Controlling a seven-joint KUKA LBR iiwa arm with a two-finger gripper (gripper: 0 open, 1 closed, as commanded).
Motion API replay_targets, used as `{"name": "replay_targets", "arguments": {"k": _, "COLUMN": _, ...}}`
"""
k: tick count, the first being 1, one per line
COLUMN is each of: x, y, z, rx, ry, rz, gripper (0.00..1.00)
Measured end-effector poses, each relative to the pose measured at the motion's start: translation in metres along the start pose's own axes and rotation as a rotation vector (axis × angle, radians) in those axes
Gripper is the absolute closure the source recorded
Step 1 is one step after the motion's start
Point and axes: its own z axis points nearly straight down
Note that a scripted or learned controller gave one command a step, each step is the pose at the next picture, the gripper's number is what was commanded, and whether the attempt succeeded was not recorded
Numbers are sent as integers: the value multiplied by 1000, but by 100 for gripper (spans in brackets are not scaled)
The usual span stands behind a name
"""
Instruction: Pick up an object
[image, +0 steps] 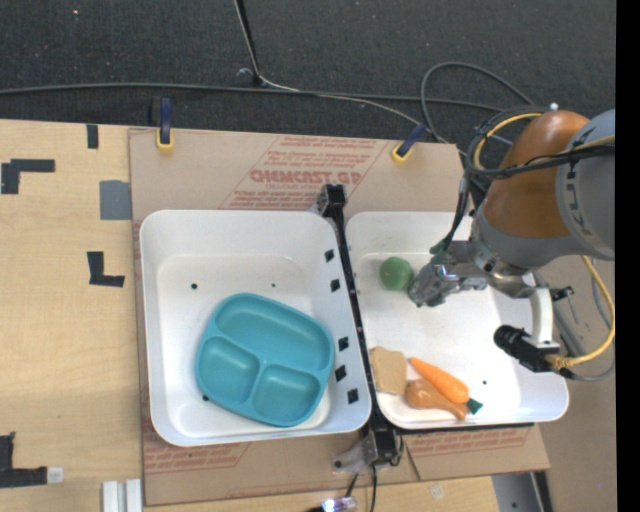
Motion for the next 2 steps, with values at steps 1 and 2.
{"name": "replay_targets", "arguments": {"k": 1, "x": 0, "y": 2, "z": -53, "rx": 0, "ry": 0, "rz": 0, "gripper": 100}}
{"name": "replay_targets", "arguments": {"k": 2, "x": 42, "y": 11, "z": -46, "rx": 6, "ry": 1, "rz": -3, "gripper": 100}}
